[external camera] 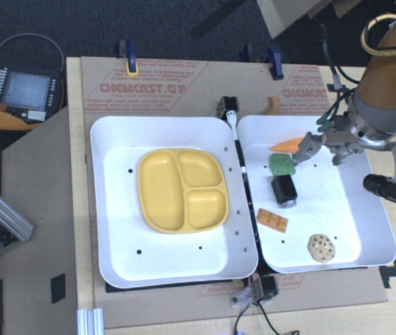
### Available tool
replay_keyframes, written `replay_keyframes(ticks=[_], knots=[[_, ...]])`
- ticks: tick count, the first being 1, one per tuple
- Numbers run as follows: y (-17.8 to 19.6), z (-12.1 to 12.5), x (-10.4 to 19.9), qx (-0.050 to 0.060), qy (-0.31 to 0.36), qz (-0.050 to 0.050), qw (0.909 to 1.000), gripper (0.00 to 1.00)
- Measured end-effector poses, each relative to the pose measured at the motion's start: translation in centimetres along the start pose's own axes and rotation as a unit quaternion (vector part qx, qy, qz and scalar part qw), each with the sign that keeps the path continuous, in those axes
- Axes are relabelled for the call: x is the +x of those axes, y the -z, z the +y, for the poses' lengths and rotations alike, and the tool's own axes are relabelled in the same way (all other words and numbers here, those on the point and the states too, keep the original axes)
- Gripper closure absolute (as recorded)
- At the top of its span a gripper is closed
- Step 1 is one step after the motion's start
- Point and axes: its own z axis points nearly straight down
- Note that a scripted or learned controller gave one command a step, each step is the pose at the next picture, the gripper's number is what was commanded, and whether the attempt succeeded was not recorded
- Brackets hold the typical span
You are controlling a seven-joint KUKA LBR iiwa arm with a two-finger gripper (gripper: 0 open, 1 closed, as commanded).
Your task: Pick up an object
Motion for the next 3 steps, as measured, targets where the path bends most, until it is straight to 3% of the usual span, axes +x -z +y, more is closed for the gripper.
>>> replay_keyframes(ticks=[1,3], knots=[[0.8,0.3,0.0,-0.007,0.002,-0.001,1.0,0.0],[-10.0,0.5,-0.4,-0.004,0.001,0.0,1.0,0.0]])
